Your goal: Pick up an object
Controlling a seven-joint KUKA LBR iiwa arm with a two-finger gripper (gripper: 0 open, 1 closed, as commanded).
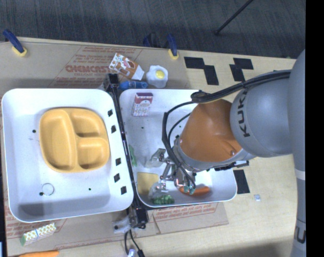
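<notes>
My gripper (168,176) reaches down into the near part of the right bin (151,143), below the orange band of the arm. Right beside it lie an orange carrot (200,190), a green vegetable piece (163,199) and a flat yellow item (145,182). The gripper sits just above and between these three, and the arm's wrist hides part of the bin floor. At the bin's far end lies a small red and white box (142,104).
The left bin (17,159) holds a yellow divided tray (75,138). Behind the bins on the cardboard lie a snack packet (122,64), a yellow and white object (157,75) and a blue item (133,84). A wrapped packet (38,232) lies at the front left.
</notes>
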